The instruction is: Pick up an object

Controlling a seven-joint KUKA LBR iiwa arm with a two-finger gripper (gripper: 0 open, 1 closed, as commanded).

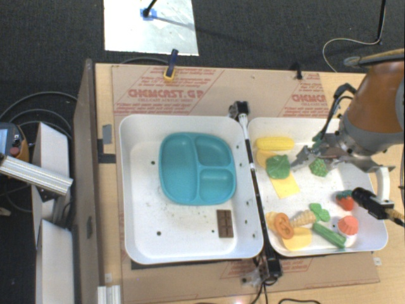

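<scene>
Toy food fills the right bin (380,236); a green broccoli piece (318,167) lies mid-right of the frame, just under the gripper (310,156). Whether the fingers are wide or narrow, I cannot tell. Nothing looks lifted yet, so the pick remains undone.

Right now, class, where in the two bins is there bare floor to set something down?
Left bin: bare along its left and front, around the teal divided plate and brown block. Right bin: crowded, with only a patch between the yellow slice and orange cone.
</scene>
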